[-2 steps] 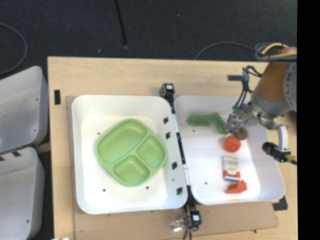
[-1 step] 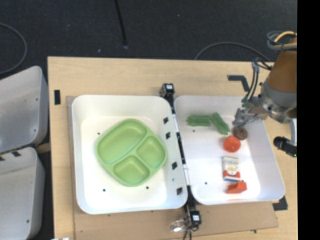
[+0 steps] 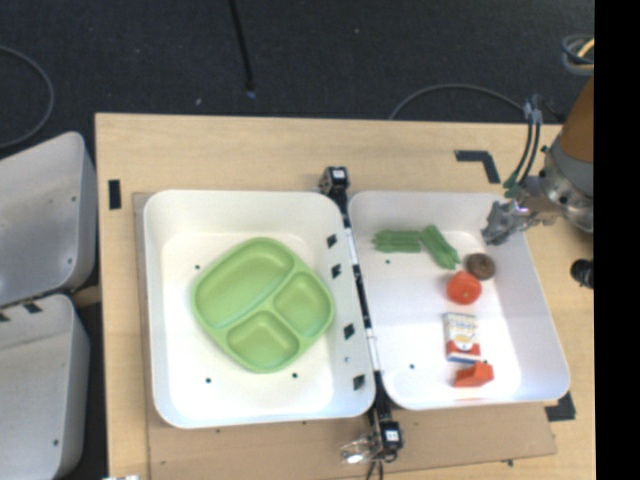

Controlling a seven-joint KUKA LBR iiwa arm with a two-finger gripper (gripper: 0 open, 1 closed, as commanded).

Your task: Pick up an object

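The right bin (image 3: 520, 368) holds a green bean-pod shaped piece (image 3: 415, 242), a small brown round object (image 3: 481, 265), a red tomato-like ball (image 3: 463, 288), a small white and red packet (image 3: 461, 334) and an orange-red block (image 3: 473, 373). My gripper (image 3: 500, 221) hangs over the bin's far right corner, just up and right of the brown object. It is small in the view and nothing shows between its fingers.
The left bin (image 3: 170, 388) holds a green divided plate (image 3: 262, 304). A black-clipped divider (image 3: 352, 288) runs between the two bins. The arm's body (image 3: 572, 168) stands at the right of the bench, with cables on the dark floor behind.
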